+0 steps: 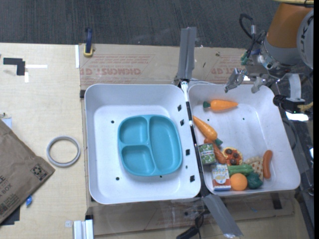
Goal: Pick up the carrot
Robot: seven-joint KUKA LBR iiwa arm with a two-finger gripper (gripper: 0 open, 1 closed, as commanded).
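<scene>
Jaws [245,81] open above carrot [223,104]

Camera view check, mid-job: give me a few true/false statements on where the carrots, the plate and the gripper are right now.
1. The gripper hangs above the far edge of the right bin, with nothing between its jaws. True.
2. A carrot lies in the far part of the right bin, apart from the other food. True.
3. The blue divided plate sits in the right bin. False: it is in the left bin.
4. A second carrot lies near the right bin's left wall. True.
5. The orange rests on the blue plate. False: it is at the near end of the right bin.
</scene>
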